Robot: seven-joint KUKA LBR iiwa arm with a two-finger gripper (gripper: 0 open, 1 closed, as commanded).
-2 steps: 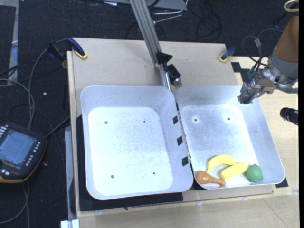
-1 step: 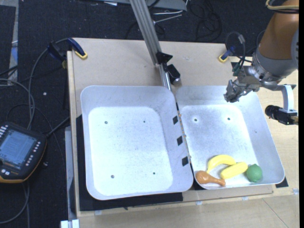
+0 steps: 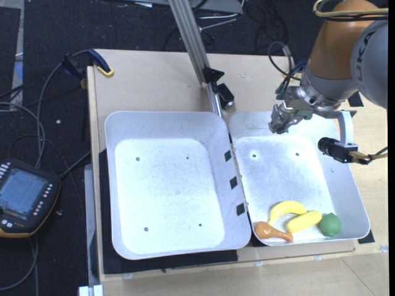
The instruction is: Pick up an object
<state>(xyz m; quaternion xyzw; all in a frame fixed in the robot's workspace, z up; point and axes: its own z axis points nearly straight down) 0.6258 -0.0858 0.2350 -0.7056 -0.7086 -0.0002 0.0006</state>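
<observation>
Dark flooring surrounds the pale wooden counter (image 3: 154, 79), and at far left a handheld control pendant (image 3: 18, 196) lies off it with its cables. On the counter we see the left bin (image 3: 166, 177), its speckled white floor bare from wall to wall, so nothing in it would hinder a move, and nothing in it can be picked. A slanted metal post (image 3: 191, 36) comes down to the seam between the bins at their far edge, a fixed thing to keep away from.

In the right bin (image 3: 290, 165) the pickable things are bunched in the near corner: an orange piece (image 3: 270, 230) lies by the near wall, two yellow banana shapes (image 3: 287, 209) lie touching each other just beside it, and a green ball (image 3: 330, 224) sits to their right, close to the corner wall. The claw (image 3: 279, 123) hangs over the far left part of this bin, well apart from that cluster, and we see nothing in it. We cannot tell whether it is open or closed.

We judge the task barely begun. No object is lifted or touched, and the approach, descent, grasp and lift are all left. Between claw and cluster the bin floor is open. The crowding and the near wall look to us like the tight part of any grasp.
</observation>
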